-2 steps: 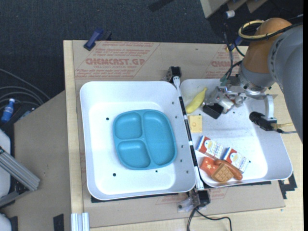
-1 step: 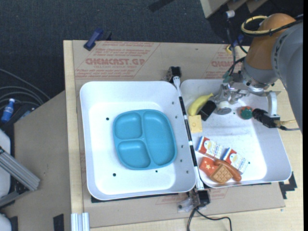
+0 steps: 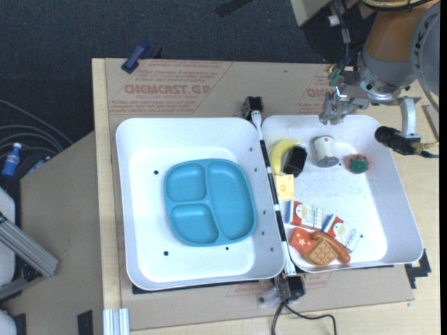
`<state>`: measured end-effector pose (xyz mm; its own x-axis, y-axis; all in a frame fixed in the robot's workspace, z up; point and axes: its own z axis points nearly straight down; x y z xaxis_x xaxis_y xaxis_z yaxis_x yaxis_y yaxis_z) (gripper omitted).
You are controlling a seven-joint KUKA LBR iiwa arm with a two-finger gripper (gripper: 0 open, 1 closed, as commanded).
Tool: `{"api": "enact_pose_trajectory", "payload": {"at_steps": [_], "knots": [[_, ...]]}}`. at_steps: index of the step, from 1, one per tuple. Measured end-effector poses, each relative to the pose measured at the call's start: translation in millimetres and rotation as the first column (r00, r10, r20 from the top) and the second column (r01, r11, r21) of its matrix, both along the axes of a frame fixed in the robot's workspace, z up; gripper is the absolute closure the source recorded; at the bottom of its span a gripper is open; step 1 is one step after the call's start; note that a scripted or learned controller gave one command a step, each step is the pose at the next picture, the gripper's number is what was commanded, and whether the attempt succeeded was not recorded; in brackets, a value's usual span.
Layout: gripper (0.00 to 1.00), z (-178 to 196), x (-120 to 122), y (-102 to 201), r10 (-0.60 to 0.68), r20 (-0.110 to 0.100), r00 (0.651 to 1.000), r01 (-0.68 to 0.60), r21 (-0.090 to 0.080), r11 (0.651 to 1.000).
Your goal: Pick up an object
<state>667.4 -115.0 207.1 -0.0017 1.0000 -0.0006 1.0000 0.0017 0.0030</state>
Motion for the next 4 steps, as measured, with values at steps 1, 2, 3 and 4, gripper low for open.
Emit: {"api": "enact_pose_trajectory", "payload": {"at_steps": [1,2,3,4], "knots": [[0.00,-1.1,-0.6,-0.2,-0.001,-0.002,1.000,0.001,0.000,1.000],[0.00,-122.8,-1.4,-13.7,-0.002,-0.005,1.000,0.002,0.001,1.000],[1.00,-111.6,-0.3,-13.3,-0.001,-0.002,1.000,0.001,-0.001,1.000],[1.00,44.9,-0.1,29.4,0.000,0.000,1.000,0.000,0.000,1.000]]}}
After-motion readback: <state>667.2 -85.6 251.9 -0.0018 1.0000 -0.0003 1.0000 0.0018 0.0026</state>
